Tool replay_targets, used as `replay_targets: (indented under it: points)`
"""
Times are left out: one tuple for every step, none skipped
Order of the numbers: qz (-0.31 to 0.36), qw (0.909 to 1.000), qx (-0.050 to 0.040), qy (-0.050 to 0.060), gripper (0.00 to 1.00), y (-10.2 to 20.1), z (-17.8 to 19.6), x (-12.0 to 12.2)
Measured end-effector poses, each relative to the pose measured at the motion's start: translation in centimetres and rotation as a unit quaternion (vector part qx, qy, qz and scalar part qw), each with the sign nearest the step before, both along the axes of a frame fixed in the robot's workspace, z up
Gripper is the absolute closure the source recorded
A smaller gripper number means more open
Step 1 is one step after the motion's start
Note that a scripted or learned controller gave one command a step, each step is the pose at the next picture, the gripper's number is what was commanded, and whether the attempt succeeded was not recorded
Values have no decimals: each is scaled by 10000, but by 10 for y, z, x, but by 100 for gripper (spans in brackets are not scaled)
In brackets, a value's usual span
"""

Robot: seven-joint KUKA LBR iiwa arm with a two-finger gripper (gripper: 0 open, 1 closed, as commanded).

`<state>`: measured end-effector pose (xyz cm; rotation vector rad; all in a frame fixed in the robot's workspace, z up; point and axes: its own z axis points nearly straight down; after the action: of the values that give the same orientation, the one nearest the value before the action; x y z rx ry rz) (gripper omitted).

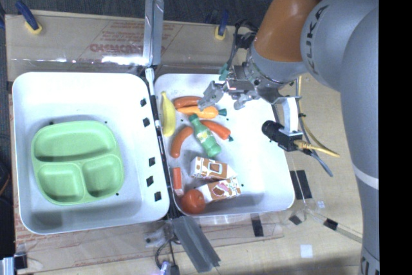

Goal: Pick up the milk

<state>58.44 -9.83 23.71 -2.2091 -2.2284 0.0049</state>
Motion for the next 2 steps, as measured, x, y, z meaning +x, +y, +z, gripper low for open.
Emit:
replay_targets:
  points:
    - [228,9997,1,0,0,-11,-93,-59]
    - [425,9991,5,-27,0,-15,-145,-98]
